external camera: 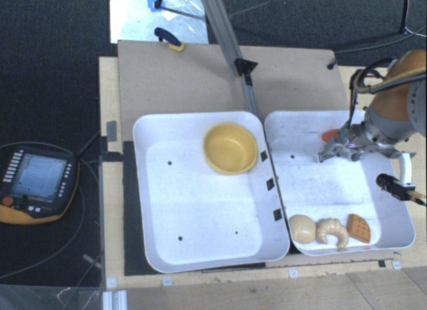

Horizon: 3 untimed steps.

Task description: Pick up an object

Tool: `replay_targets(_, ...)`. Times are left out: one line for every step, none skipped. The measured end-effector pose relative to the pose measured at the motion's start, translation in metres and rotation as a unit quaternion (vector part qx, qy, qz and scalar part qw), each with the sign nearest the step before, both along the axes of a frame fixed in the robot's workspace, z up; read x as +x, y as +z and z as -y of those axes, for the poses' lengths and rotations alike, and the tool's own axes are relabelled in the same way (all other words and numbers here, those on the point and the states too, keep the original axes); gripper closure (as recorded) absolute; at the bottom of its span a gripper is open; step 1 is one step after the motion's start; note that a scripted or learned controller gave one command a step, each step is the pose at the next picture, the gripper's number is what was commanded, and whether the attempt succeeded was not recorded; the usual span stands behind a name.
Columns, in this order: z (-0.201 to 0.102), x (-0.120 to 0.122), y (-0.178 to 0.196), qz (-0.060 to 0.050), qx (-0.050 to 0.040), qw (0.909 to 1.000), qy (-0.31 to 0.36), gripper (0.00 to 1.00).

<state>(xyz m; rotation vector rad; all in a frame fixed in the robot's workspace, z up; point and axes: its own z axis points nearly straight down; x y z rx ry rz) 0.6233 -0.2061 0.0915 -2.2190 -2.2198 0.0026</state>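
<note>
The left bin [193, 229] offers wide bare floor; its one obstacle is the yellow bowl [230, 148] at the far right corner. In the right bin [313, 189] the middle floor is open — a bread roll [302, 229], a croissant [333, 231] and a waffle piece [358, 227] line the near wall, and an orange item [331, 135] lies far back beside the gripper [335, 151].
</note>
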Motion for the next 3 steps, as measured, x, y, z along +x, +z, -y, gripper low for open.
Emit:
replay_targets(0.0,0.002,0.013,0.003,-0.0009,1.0,0.0,1.0)
replay_targets(0.002,0.001,0.077,0.005,-0.0012,1.0,0.0,1.0)
replay_targets(0.002,0.002,0.125,0.004,-0.001,1.0,0.0,1.0)
